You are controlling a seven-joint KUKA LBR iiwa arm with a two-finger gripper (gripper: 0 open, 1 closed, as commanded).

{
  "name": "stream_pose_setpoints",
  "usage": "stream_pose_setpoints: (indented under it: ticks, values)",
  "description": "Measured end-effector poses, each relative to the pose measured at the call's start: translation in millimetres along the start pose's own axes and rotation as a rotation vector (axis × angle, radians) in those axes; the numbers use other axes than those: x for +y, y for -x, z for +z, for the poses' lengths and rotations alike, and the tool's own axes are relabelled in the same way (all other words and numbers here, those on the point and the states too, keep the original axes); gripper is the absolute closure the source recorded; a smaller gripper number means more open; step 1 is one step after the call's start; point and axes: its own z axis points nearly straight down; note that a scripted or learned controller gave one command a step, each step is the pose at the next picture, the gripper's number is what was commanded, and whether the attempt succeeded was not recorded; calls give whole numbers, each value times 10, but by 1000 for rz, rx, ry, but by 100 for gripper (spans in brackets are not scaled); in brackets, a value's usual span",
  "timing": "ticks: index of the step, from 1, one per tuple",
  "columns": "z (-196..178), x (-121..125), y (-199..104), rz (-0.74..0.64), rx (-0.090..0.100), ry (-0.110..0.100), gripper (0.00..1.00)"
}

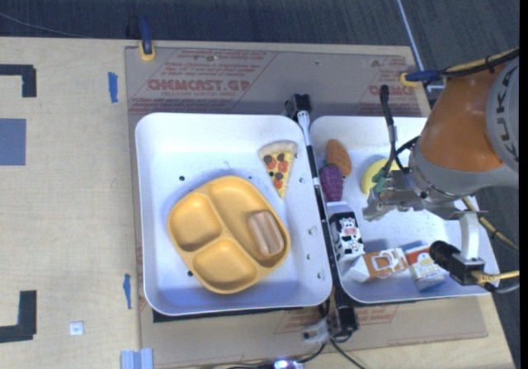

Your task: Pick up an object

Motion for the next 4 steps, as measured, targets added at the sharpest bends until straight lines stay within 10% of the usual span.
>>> stream_pose_setpoints:
  ticks: [1, 2, 3, 4]
  values:
    - [-6, -225, -522, 0, 0, 1, 100]
    - [-493, -53, 350, 1, -2, 4, 100]
    - [-48, 440, 259, 0, -2, 4, 100]
    - [-550, -228, 579, 1, -1, 1, 100]
